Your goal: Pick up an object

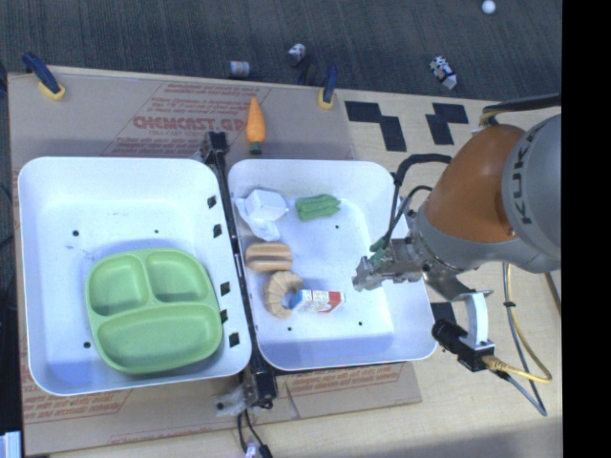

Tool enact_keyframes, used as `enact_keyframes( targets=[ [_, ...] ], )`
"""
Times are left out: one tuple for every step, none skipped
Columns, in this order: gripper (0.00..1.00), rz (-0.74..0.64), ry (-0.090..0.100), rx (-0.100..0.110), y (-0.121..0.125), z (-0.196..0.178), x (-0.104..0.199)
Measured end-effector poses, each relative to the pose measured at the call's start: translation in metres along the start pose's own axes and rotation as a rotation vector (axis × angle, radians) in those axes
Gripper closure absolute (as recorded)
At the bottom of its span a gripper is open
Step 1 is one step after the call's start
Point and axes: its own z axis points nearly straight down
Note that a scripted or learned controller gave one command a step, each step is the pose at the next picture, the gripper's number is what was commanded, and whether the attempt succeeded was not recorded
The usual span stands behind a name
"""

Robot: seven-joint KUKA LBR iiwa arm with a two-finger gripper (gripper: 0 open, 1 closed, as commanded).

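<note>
- White right-hand bin (377, 337) is my landmark; every candidate for the pick lies on its floor.
- My claw (370, 273) hangs over the bin's right half, close inside its right wall. From this slanted view I cannot tell whether it is open or closed, and I see nothing carried in it.
- Nearest candidate: small red-and-white packet (318, 301), low in the bin near its middle, left of the claw. It touches or nearly touches the tan croissant (281, 291) on its left.
- Hot-dog bun (268, 255) sits just above the croissant, against the bin's left wall. Crumpled white piece (263, 208) is in the bin's upper left corner; green pod-shaped toy (317, 206) lies to its right along the upper side, apart from the others.
- Judgement: the green toy is the cleanest target, since it has bare floor all round. The packet is closer but flat and crowded by the croissant, so a descent there risks pinching both or sliding off.
- Plan: centre over the chosen item's short axis, line the claw across it, come straight down to the bin floor, close, then lift slowly and confirm the item rises.
- Keep clear of the bin's right wall on the way over.
- Left of the bin, the green divided tray (153, 311) lies in the neighbouring bin; not relevant.
</note>
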Motion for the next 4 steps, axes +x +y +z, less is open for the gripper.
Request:
enact_keyframes(
  targets=[
    [1.00, 0.001, 0.001, -0.001, 0.075, -0.033, 0.015],
    [1.00, 0.002, 0.000, 0.000, 0.018, -0.036, 0.011],
    [1.00, 0.001, 0.000, 0.000, 0.007, -0.022, -0.011],
    [1.00, 0.002, 0.001, -0.001, 0.056, -0.032, 0.001]
  ],
)
